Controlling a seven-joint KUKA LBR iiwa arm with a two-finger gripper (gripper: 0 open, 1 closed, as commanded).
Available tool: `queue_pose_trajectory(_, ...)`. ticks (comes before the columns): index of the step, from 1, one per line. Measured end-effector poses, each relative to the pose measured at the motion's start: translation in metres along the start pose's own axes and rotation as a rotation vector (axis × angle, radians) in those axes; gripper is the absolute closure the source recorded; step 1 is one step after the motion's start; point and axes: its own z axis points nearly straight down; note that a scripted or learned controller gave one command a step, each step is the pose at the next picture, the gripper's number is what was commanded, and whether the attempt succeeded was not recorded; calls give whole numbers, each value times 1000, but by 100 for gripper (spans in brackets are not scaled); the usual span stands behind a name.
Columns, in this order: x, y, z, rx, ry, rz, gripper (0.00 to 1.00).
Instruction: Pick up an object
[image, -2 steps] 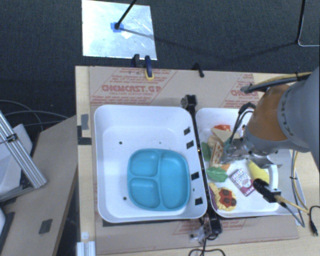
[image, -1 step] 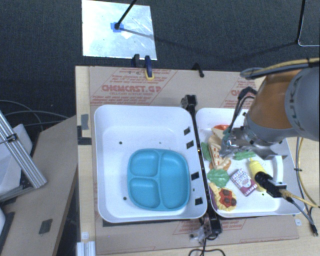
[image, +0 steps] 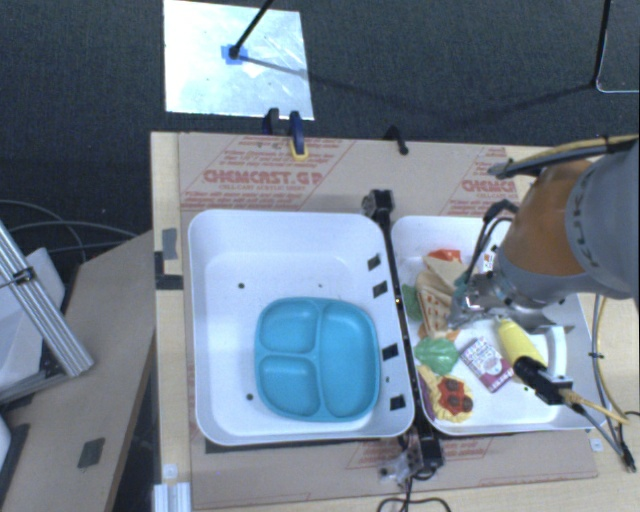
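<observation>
My gripper (image: 463, 300) is low over the left half of the right bin (image: 440, 232), under the grey arm with its orange band. It hangs right beside a tan waffle-like toy (image: 433, 292), close to or touching it. Nothing shows between the fingers. Around it lie a red and white piece (image: 446, 258), a green toy (image: 435, 352), a pizza slice with red dots (image: 451, 396), a purple and white packet (image: 485, 362) and a yellow banana-like toy (image: 515, 340).
The left bin (image: 230, 250) holds a blue divided plate (image: 318, 358). A black divider with clips (image: 392, 300) runs between the bins. The bench's cardboard base (image: 260, 175) lies behind them, with a shiny sheet (image: 240, 60) farther back.
</observation>
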Motion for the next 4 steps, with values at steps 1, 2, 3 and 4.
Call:
queue_pose_trajectory(1,-1,-25,39,-9,1,-2,100)
queue_pose_trajectory(2,-34,-16,-18,-10,-2,-1,100)
queue_pose_trajectory(3,-8,8,40,-6,1,-7,100)
queue_pose_trajectory(4,-49,-11,40,-4,1,1,100)
